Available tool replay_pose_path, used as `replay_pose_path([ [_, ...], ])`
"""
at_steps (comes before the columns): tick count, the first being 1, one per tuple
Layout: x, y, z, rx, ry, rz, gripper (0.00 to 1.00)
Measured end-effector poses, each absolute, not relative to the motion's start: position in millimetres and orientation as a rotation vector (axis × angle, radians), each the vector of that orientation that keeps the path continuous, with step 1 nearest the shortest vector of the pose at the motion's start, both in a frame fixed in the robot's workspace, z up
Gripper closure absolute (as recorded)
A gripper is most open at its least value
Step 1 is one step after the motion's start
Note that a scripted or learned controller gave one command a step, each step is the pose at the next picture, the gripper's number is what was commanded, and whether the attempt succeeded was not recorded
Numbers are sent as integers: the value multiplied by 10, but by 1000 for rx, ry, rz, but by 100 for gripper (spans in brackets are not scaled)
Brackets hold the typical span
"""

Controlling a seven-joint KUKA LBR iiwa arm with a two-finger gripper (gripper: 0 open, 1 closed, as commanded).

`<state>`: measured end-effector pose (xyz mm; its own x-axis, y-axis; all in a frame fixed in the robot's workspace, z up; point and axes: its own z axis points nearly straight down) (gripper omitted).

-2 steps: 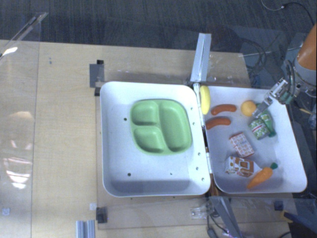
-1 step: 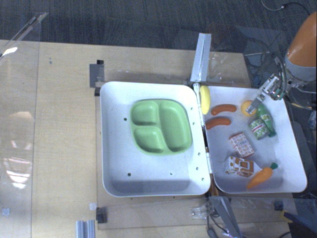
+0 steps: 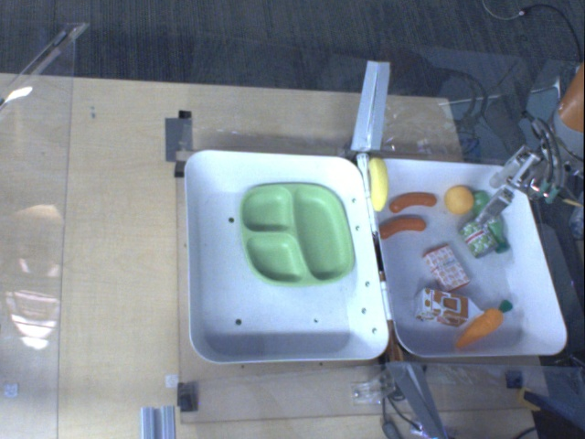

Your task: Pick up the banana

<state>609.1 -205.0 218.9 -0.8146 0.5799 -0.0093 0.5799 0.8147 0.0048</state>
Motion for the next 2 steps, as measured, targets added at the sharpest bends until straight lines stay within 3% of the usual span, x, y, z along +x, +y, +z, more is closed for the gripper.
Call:
replay_pose_path([
  [1,6364,-1841,1888,801,3027,3,0],
  [2,6253,-2047,1181,561,3082,2,0],
])
